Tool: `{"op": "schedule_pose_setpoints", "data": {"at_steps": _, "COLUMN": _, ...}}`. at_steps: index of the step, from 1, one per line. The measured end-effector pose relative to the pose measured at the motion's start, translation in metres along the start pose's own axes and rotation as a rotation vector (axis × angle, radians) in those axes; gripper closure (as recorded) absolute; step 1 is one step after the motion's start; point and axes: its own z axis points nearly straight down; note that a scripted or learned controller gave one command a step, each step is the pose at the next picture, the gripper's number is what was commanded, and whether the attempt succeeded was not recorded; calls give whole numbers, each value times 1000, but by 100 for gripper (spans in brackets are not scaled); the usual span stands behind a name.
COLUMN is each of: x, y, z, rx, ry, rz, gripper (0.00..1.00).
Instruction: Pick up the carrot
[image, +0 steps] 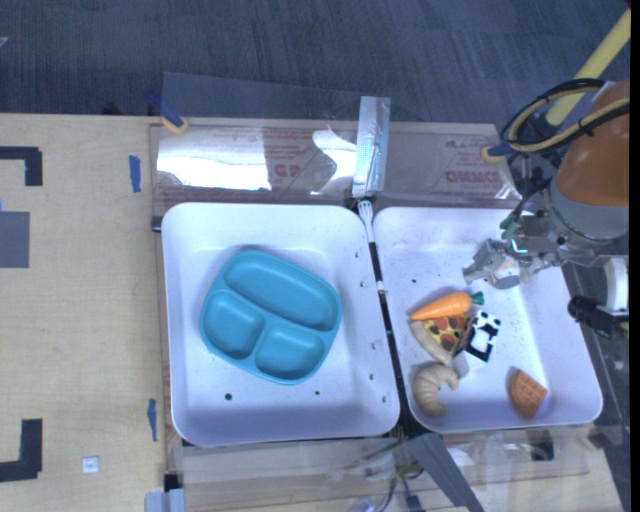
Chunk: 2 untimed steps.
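Observation:
The orange carrot (443, 305) with a green tip lies in the right bin (420, 235), resting along the top edge of a pizza slice (447, 333). My gripper (494, 270) hangs above the bin's upper right part, up and to the right of the carrot and apart from it. Its fingers are spread open with nothing between them. The grey arm with its orange band (597, 170) comes in from the right.
Also in the right bin lie a croissant (433, 386), an orange-brown bread piece (527, 392) and a small black-and-white block (484, 336) beside the pizza slice. The left bin (190, 400) holds a blue divided plate (270, 314). A ridge separates the bins.

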Motion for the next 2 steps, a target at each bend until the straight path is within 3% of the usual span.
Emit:
{"op": "schedule_pose_setpoints", "data": {"at_steps": 1, "x": 12, "y": -9, "z": 85, "rx": -29, "ry": -4, "rz": -28, "gripper": 0}}
{"op": "schedule_pose_setpoints", "data": {"at_steps": 2, "x": 43, "y": 0, "z": 105, "rx": -16, "ry": -1, "rz": 30, "gripper": 0}}
